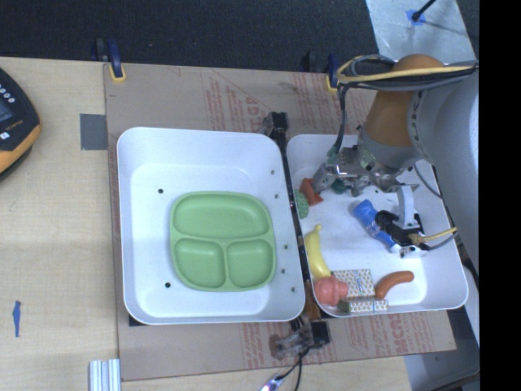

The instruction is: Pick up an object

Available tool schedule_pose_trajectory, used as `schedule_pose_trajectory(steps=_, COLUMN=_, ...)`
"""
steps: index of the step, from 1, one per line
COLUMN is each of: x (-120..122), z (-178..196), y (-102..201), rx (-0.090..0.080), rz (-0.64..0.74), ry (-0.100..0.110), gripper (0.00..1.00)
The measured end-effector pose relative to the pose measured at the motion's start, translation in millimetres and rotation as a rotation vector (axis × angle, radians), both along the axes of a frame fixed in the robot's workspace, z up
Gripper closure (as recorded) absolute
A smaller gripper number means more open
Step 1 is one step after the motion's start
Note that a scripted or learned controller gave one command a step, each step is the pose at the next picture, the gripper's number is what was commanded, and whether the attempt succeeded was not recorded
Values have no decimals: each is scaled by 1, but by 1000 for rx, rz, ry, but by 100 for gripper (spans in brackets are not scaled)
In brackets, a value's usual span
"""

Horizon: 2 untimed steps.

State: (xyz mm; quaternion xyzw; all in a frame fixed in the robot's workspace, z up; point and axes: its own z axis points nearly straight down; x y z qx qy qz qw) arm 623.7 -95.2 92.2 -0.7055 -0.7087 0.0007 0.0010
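Arm: grey with an orange band above the wrist, reaching in from the right over the far half of the right bin (435, 287)
Gripper (348, 177): low over the far left part of the right bin; whether it is wide or narrow, cannot tell
Blue object (365, 213): on the bin floor just nearer than the gripper; contact unclear
Red object (309, 192): by the bin's left wall, left of the gripper, with a small green piece (303, 208) just beside it
Banana (316, 253): yellow, lying along the left wall
Pink object (329, 290): near left corner, at the banana's near end
Patterned card (359, 282): between pink object and sausage
Sausage (395, 281): orange-brown, near side, well apart from the gripper
Left bin (130, 218): holds a green divided plate (221, 241), flat, three compartments
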Motion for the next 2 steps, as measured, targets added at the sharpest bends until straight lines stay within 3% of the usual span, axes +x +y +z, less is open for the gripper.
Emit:
schedule_pose_trajectory(steps=1, x=33, z=0, y=-15, rx=-1, rz=2, ry=0, gripper=0)
schedule_pose_trajectory(steps=2, x=33, z=10, y=-16, rx=-2, rz=7, ry=2, gripper=100)
